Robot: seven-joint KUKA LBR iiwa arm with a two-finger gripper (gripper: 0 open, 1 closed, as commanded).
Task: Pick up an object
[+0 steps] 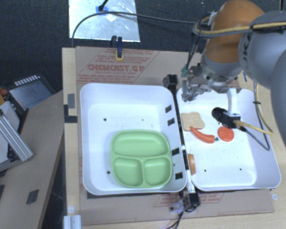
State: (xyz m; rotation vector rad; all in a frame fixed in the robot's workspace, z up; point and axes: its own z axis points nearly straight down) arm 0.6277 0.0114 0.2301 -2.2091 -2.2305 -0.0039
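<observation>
A grey KUKA arm [271, 51] is pictured reaching in from the right over a counter [128, 66] on which two shallow white bins are set side by side. Its end effector [189, 93] is poised above the far left corner of the right bin [257, 175], close to the divider between the two. How far open the end effector is cannot be told from this slanted overhead view, because its tip is blurred against the white bin wall. Nothing can be made out in its grasp. The candidates for picking are gathered in the right bin. A pale slice of toy bread [191, 120] is seen just below the end effector. A red pepper-like piece [203, 136] lies just beside the bread, and a flat red-orange disc [225, 134] lies near that. A small orange piece [191, 164] is lodged against the divider nearer the camera. The left bin [100, 109] is occupied by a green three-compartment plate [141, 157], which is laid flat. The task is judged to be at the approach stage, with no object lifted yet. The bread slice is judged the likeliest target, since it lies closest to the tool. Its flat lie and its closeness to the bin wall are thought likely to make a clean pinch difficult.
</observation>
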